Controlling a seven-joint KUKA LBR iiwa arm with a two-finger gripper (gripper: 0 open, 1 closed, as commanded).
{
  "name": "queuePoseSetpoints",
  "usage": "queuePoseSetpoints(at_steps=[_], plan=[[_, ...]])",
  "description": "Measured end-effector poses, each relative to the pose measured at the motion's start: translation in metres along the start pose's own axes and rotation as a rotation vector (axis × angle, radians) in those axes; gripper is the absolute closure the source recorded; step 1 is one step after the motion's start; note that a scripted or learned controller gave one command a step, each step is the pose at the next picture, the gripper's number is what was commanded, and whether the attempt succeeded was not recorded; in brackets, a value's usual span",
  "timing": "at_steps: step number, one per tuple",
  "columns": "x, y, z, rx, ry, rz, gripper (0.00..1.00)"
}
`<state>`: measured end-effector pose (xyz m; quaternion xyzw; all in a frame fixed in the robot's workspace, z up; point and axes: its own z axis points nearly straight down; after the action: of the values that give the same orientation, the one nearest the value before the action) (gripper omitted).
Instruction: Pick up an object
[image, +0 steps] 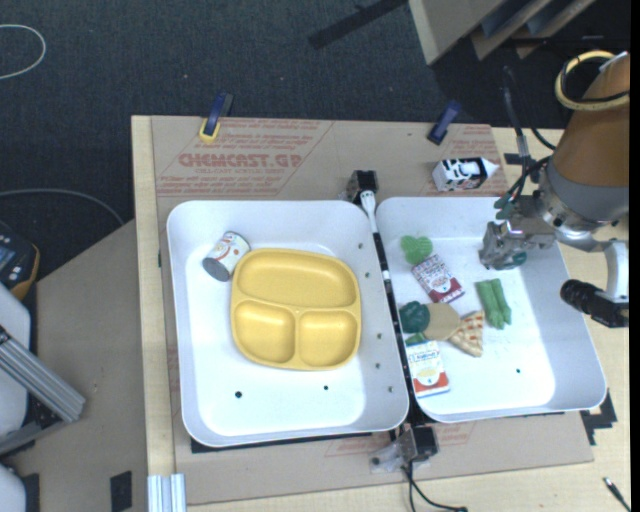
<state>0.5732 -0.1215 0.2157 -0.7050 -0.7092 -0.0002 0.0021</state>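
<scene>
My tool (503, 247) sits over the right bin (560, 385), up by its far rim, w/ something teal-green showing right at the tip. Can't tell if that bit is actually clamped or just lying under me, so can't tell whether the tool is clenched or released, and I won't claim a grab.

Landmark for everything: the green bean piece (493, 302), a short stick lying on the bin floor. Its long axis runs roughly away from the camera toward it, tilted slightly. It lies just nearer the camera than my tool, close, a bit toward the left bin (190, 330). That's the relation my next move turns on, in my judgement: a short shift toward the camera, then down, w/ the tool closing across the stick's narrow width, not along its length.

Rel. to the bean: pizza-slice toy (467, 334) just beside it on the left-bin side & nearer the camera; brown square (441, 320) past that; dark green lump (414, 315) farther still. Red-white packet (437, 278) is left-bin side of the bean, a bit farther from camera; light green leafy thing (417, 247) beyond it. Another red-white packet (428, 367) well nearer the camera.

Risk as I see it: the pizza slice crowds one side of the bean, so clearance there is tight. Yellow tray (296, 307) & small can (226, 255) are in the left bin, well apart.
</scene>
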Motion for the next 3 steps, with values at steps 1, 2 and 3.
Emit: queuePoseSetpoints(at_steps=[1,2,3], plan=[[0.047,0.009,-0.015,-0.007,-0.002,-0.001,1.00],[0.069,0.008,0.002,0.001,-0.001,0.003,1.00],[0.074,-0.002,-0.009,-0.001,-0.002,0.005,1.00]])
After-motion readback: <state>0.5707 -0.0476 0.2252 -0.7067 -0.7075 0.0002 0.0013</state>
